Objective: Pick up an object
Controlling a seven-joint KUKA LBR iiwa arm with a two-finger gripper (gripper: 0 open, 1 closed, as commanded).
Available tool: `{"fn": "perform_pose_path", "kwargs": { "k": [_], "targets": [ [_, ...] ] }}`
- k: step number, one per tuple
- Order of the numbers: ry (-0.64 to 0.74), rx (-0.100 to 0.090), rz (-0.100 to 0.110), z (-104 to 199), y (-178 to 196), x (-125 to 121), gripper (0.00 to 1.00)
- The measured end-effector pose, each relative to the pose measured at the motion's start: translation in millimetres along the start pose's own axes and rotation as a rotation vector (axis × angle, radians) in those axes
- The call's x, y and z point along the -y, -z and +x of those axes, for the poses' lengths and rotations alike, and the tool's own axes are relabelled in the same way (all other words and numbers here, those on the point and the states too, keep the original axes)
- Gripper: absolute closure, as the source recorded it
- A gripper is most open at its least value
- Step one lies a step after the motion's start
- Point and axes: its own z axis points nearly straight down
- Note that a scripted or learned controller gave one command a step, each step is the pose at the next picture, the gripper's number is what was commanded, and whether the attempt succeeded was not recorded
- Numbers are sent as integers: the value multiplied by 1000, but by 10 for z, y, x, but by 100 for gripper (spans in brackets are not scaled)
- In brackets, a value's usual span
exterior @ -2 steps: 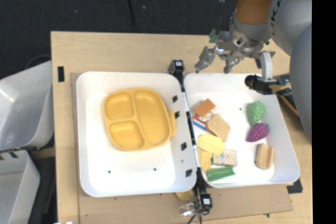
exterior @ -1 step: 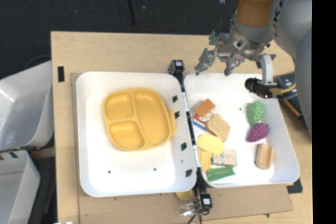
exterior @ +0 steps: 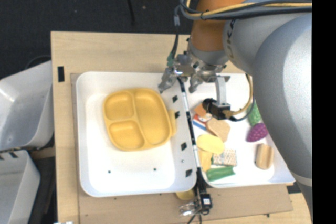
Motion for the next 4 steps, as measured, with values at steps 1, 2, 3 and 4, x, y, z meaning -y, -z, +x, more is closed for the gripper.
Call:
{"fn": "perform_pose_path", "kwargs": {
  "k": [1,2,3,4],
  "targets": [
    [5,-4,-3,1409,-306,10,0],
    [-8,2,-5,1300,-187,-15,100],
    [-6,2,-9,1316,-249,163,100],
    [-1,-1,-8,1718,345,668,100]
  ]
}}
